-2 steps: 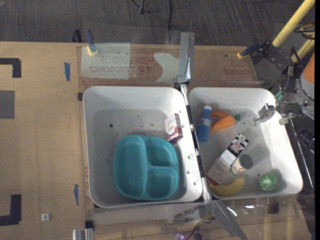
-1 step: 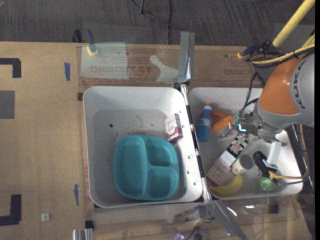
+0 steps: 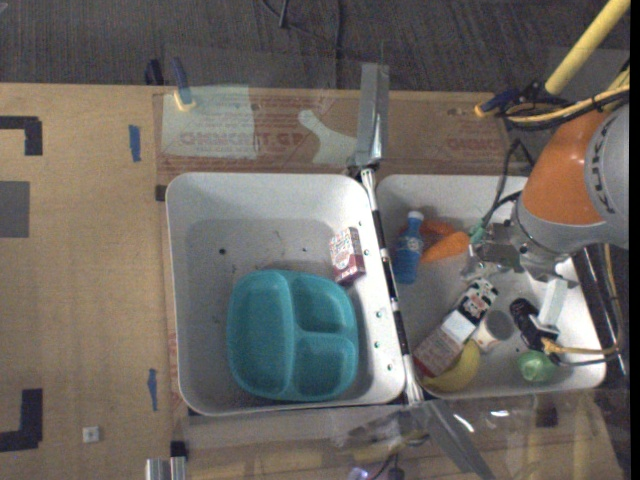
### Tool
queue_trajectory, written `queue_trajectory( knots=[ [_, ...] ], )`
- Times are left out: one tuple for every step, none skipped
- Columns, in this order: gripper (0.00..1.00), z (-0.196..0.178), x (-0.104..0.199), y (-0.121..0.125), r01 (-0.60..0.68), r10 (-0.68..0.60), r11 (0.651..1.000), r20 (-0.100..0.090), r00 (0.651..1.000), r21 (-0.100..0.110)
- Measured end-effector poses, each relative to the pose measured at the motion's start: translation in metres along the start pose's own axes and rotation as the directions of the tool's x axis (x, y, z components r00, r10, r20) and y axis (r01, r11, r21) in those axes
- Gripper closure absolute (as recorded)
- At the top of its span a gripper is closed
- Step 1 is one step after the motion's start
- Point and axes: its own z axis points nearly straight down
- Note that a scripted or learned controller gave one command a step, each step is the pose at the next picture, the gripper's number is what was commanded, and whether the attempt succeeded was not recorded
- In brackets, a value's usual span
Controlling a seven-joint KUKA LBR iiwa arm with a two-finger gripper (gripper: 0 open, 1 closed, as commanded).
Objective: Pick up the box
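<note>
I was at the reaching step; nothing was picked up yet. My claw [image 3: 492, 253] hung over the right bin [image 3: 590, 376], near the carrot [image 3: 446, 245] and just above a black-and-white carton [image 3: 468, 315]. I could not tell whether it was apart or together, and I saw nothing in it.

The box [image 3: 347, 254], small, pink and white, stood in the left bin [image 3: 200, 208], against its right wall and touching the far corner of the teal plate [image 3: 293, 334]. The bins' shared wall and a blue bottle [image 3: 408, 247] lay between it and me.

As I judged it, the next move called for crossing that wall to the left, lining up over the box, and coming down without catching the wall or the plate's rim, both tight beside it.

The box's label was too small to read. Print on the cardboard [image 3: 420, 133] behind the bins was too faint to make out. On my arm [image 3: 570, 193] I could read only the letters "KU".
</note>
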Motion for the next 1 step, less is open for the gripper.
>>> queue_trajectory(
  knots=[
    [1.0, -0.2722, -0.034, 0.0363, -0.307, 0.307, 0.952, 0.001, 0.952, 0.006]
  ],
)
